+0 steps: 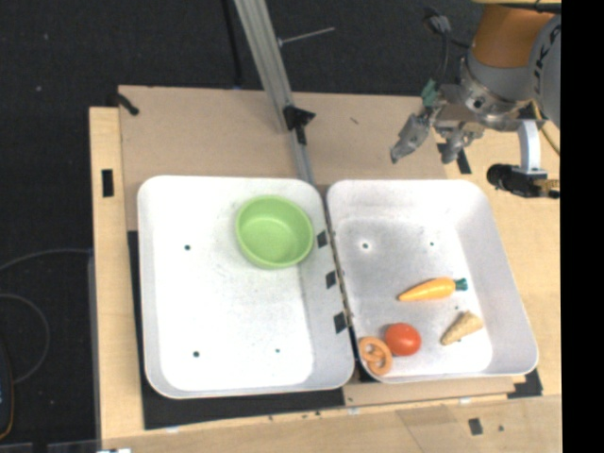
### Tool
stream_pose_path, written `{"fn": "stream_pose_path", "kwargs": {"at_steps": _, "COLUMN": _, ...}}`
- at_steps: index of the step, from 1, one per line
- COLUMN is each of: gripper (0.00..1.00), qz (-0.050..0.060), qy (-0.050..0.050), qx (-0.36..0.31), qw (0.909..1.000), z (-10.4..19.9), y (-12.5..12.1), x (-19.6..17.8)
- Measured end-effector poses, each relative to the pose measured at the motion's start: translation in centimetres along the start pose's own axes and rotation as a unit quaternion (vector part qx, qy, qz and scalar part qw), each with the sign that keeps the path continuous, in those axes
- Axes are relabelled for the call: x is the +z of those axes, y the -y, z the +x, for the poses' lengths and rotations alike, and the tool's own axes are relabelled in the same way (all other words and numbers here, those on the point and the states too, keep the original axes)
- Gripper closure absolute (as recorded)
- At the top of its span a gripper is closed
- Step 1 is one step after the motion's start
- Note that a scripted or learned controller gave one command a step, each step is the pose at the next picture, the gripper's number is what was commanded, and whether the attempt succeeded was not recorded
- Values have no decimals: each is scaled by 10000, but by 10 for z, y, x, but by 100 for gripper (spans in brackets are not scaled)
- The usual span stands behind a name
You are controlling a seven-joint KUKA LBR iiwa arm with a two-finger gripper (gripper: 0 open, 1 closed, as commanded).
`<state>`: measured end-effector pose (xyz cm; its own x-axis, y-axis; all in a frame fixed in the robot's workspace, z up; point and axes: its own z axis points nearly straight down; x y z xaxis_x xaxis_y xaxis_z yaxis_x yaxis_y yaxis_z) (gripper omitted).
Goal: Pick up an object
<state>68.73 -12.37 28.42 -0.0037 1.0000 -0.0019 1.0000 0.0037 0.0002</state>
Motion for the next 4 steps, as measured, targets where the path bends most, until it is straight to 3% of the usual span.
{"fn": "stream_pose_path", "kwargs": {"at_steps": 1, "gripper": 0, "qz": 2, "qy": 7, "qx": -1, "qw": 10000, "z": -1, "y": 0, "x": 0}}
{"fn": "stream_pose_path", "kwargs": {"at_steps": 4, "gripper": 0, "qz": 22, "qy": 3, "qx": 30, "qw": 10000, "z": 4, "y": 21, "x": 163}}
